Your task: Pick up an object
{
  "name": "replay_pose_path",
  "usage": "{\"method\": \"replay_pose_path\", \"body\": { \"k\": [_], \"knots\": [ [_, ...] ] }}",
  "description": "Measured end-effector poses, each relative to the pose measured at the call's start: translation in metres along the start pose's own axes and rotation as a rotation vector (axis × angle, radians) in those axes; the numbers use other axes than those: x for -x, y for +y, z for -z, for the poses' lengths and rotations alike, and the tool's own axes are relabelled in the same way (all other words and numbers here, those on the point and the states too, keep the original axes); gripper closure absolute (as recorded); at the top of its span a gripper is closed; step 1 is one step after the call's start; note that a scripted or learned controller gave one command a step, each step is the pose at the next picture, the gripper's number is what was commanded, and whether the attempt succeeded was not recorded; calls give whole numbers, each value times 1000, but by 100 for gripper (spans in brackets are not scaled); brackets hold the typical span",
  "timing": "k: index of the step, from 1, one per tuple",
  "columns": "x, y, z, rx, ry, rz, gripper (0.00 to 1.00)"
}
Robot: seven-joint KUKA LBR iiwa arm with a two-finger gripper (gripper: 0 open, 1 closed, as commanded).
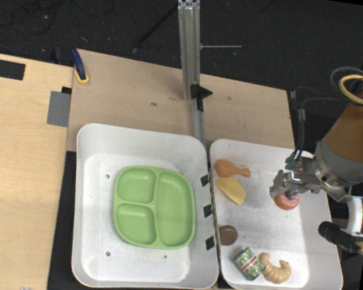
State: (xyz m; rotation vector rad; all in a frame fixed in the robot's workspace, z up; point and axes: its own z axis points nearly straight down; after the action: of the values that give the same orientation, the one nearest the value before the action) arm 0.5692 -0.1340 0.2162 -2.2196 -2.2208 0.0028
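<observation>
Poised in right bin (324,279): gripper (288,189) low over pink object (287,202), grip impossible to judge; chicken drumstick (231,170) nearby.

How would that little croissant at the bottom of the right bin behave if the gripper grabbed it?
The croissant looks like a small moulded toy, so probably stiff and light. Its curved, tapering shape could let it slip or swivel between fingers. It touches the green packet, which might get nudged.

My surface (142,94) is a brown board. Directly on it lie two shallow white bins side by side, touching: the left bin (86,228) and the right bin (316,265). A metal post (189,53) stands at the far side.
</observation>
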Motion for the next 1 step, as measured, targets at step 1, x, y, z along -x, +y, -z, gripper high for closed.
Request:
{"method": "replay_pose_path", "body": {
  "k": [1],
  "knots": [
    [-49, 1, 10, 1, 2, 4, 100]
  ]
}}
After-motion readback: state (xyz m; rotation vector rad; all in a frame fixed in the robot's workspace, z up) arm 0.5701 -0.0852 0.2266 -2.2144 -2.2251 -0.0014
